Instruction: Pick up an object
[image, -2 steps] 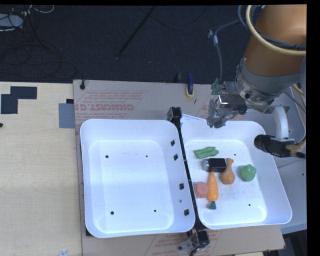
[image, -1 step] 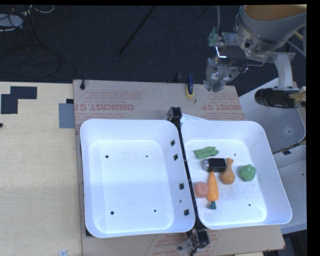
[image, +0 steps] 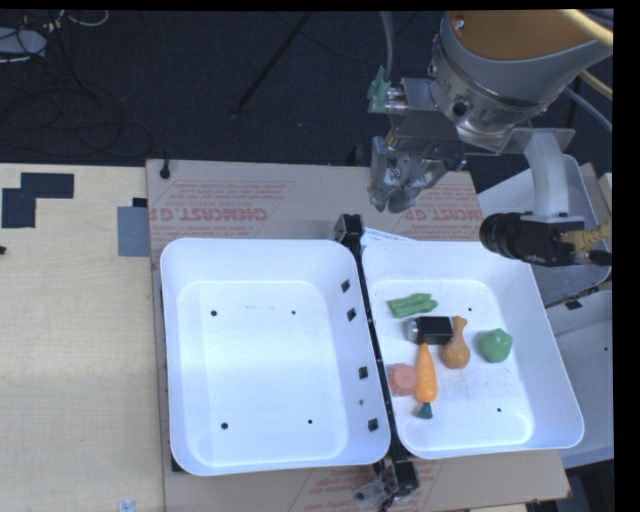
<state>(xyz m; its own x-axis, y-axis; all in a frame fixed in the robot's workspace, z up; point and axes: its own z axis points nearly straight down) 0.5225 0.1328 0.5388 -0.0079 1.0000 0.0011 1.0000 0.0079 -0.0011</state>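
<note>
**Two-bin bench seen from above, arm raised at upper right**

Pale wooden bench surface (image: 70, 330) at left, marked with dark blue-black rectangles (image: 40, 195) near the upper-left corner and a grey square (image: 131, 230) beside them. Brown cardboard sheet (image: 250, 205) with reversed red print under both bins. Dark floor with loose cables (image: 60, 40) along the top.

Left bin (image: 180, 300): shallow, white, with rounded corners and a few small dark dots on its floor. Black clamp strip (image: 362, 340) along the seam between the two bins, from far edge to near edge.

Right bin (image: 540, 400): several small objects clustered in its left-centre part. Green pod-shaped piece (image: 411, 304) farthest from the near edge. Black block (image: 431, 328) just below it, touching or nearly touching a tan gourd-shaped object (image: 456, 346). Orange carrot (image: 426, 374) lengthwise, with its green tip (image: 425, 409) toward the near edge. Pink rounded object (image: 401, 378) just left of the carrot, seemingly touching it. Green rounded object (image: 494, 345) slightly apart at right.

Gripper (image: 397, 196) suspended above the cardboard, beyond the far edge of the right bin, well apart from every object. Fingers pointing down, blurred; whether apart or together cannot be told. Nothing seen between them. Grey arm (image: 500, 75) with orange band (image: 510, 28) entering from upper right.
</note>
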